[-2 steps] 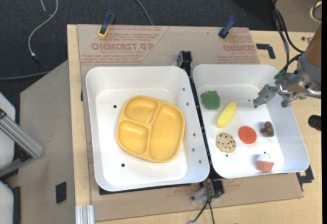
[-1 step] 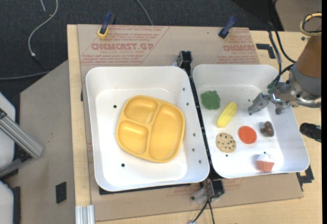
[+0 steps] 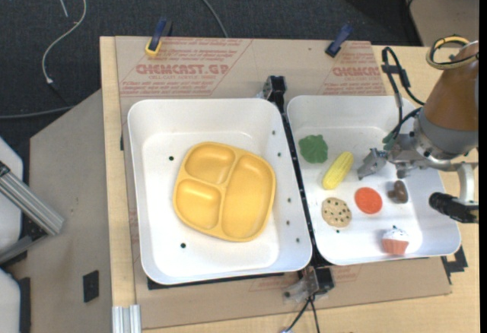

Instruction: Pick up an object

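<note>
— What do you have in front of you?

— Two white bins on the bench. The left bin holds a yellow divided plate with three compartments. The right bin holds the small things: a green leafy piece near the back left, a yellow corn cob lying at a slant just in front of it, a round cookie with dark chips, a flat orange-red disc, a small dark brown lump and a cupcake with white icing and a pink case near the front rim.

— Where do they lie relative to your jaws?

— My gripper hangs over the right-hand part of the right bin. The brown lump sits just in front of it, the orange-red disc a little further forward and to the left. The corn cob is near, off to the left. The cookie and cupcake lie further toward the front rim, and the green piece is well apart at the back left.

— And the jaws themselves?

— A grey metal part juts out to the left, toward the corn cob. I cannot tell whether my jaws are released or clenched, and I see nothing held between them.
</note>
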`<state>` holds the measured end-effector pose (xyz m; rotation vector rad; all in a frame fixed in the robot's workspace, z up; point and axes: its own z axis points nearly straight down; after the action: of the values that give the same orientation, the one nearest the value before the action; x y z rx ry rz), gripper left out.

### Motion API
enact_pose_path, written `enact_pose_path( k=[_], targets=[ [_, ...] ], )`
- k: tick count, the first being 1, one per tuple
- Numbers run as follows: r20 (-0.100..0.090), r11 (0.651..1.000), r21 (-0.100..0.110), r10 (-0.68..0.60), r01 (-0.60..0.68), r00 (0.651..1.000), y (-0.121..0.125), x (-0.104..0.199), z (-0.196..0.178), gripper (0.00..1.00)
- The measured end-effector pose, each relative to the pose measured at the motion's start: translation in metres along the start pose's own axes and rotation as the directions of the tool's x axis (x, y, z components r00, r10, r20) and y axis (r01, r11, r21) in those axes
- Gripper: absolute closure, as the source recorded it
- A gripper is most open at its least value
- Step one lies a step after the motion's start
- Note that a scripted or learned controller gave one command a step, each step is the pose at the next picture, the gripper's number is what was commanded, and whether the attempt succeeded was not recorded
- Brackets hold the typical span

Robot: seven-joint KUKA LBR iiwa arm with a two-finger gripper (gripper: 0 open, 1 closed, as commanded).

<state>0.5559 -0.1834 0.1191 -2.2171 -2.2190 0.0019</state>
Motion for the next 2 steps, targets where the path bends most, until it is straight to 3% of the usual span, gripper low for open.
enact_pose_path(
  k=[1, 2],
  targets=[
    [0.001, 1.000, -0.002, 0.000, 0.000, 1.000, 0.000, 0.001, 0.035, 0.00],
    [0.001, 1.000, -0.004, 0.001, -0.001, 1.000, 0.001, 0.001, 0.023, 1.00]
  ],
)
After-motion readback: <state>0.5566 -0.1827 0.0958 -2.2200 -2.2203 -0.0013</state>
